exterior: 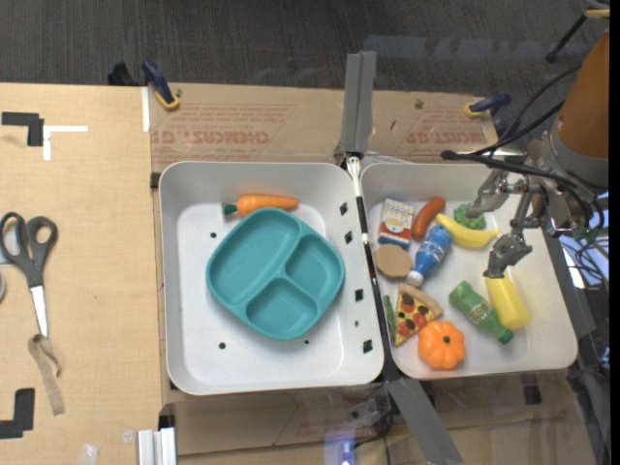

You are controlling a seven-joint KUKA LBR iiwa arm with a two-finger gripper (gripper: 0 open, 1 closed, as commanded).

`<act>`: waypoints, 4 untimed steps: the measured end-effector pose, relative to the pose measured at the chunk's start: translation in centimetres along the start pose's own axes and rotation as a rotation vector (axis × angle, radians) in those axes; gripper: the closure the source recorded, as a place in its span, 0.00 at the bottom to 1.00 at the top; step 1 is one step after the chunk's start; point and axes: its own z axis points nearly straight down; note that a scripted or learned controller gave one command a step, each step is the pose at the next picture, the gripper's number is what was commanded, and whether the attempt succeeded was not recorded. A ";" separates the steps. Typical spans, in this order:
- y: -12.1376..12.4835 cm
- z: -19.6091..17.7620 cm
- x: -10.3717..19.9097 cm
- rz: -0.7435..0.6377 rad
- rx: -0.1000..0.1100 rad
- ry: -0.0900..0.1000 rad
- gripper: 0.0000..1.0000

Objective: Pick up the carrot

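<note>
The carrot (263, 203), orange with a small green tip, lies in the left bin (184, 289) near its far wall, just beyond the teal divided plate (276, 273). My gripper (495, 227) hangs over the right bin (557, 356) at its right side, far from the carrot. Its fingers are spread apart, one above the banana (463, 231) and one above the yellow bottle (507, 300). Nothing sits between them.
The right bin also holds a red sausage (427, 217), a small carton (395, 222), a blue-and-white bottle (430, 254), a cookie (393, 262), a pizza slice (415, 314), a pumpkin (442, 345) and a green bottle (477, 309). Scissors (31, 255) lie on the bench at left.
</note>
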 end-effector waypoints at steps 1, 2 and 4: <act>0.7 18.6 1.9 0.192 0.000 0.000 0.00; 0.6 17.7 4.8 -0.129 0.005 -0.036 0.00; -2.4 18.5 0.5 -0.045 0.000 -0.003 0.00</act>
